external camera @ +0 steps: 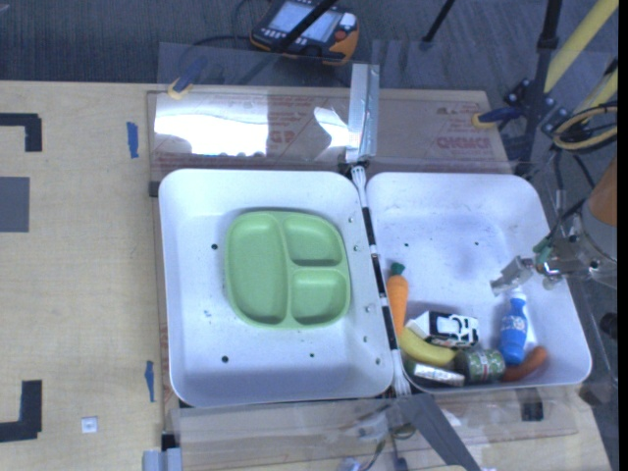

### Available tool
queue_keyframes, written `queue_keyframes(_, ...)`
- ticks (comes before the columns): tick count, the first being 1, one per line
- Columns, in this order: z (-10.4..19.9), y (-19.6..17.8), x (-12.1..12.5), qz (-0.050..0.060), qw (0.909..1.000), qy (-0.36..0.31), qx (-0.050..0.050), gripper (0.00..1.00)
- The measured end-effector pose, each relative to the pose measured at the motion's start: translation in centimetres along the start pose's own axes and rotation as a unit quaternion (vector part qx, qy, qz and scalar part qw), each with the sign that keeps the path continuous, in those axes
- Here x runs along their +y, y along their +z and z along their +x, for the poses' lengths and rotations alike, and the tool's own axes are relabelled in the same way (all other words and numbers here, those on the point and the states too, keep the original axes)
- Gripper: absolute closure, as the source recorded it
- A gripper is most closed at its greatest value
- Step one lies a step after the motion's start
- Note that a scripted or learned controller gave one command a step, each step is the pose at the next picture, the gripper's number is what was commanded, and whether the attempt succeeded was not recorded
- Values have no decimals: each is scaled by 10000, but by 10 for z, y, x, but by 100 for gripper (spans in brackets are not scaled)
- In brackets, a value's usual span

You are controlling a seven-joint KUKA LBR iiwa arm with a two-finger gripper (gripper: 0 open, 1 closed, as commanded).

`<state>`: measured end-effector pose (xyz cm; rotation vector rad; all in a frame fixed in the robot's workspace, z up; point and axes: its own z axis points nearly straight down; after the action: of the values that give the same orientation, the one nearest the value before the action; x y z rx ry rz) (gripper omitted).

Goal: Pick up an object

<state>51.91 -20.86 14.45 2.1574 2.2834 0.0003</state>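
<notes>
Blue bottle stands just below the gripper — near the right bin's right edge — grip state unclear.

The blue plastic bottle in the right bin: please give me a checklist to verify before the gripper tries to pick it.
1. Blue plastic bottle in plain sight: ok.
2. Two-finger gripper above the right white bin: ok.
3. Gripper directly over the bottle: not ok, it sits up and left.
4. Fingers open: cannot tell.
5. Room around the bottle: not ok, the orange round object and green can crowd its base.
</notes>
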Motion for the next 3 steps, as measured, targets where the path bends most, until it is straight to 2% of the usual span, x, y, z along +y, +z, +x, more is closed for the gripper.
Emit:
queue_keyframes(1, -8, -34, 14, -9, 9983, 589, -8, 0)
queue_keyframes(2, 6, 46, -31, -2, 9953, 969, 53, 0)
queue_keyframes(3, 7, 54, -33, -29, 9929, 1189, 84, 0)
